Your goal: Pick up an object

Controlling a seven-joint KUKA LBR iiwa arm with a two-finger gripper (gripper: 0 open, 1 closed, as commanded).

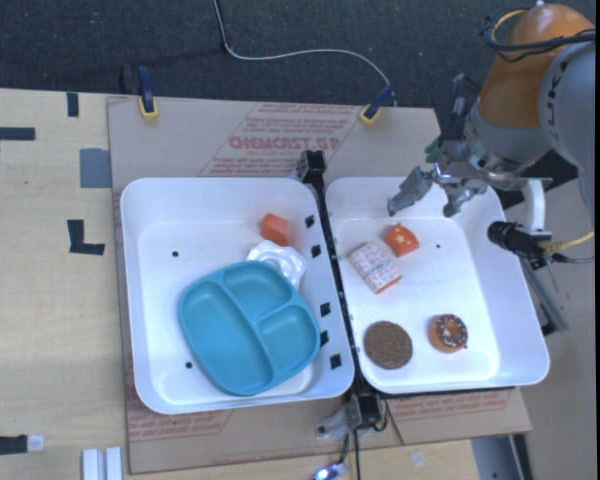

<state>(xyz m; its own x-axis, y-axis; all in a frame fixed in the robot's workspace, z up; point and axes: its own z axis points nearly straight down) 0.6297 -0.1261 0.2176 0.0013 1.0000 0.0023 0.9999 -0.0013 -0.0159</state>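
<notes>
Above the right bin [520,298], the gripper [427,199] hangs spread, pinching nothing; red block [401,239] just below.

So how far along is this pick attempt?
Early. Done: the arm has the claw over the right bin's far edge. In hand: nothing; its fingers stand open, nothing between them. Left: choosing and gripping something. The red piece lies nearest, with the patterned box, brown disc and doughnut untouched.

Even, bright light; soft shadows, slight blur
</notes>
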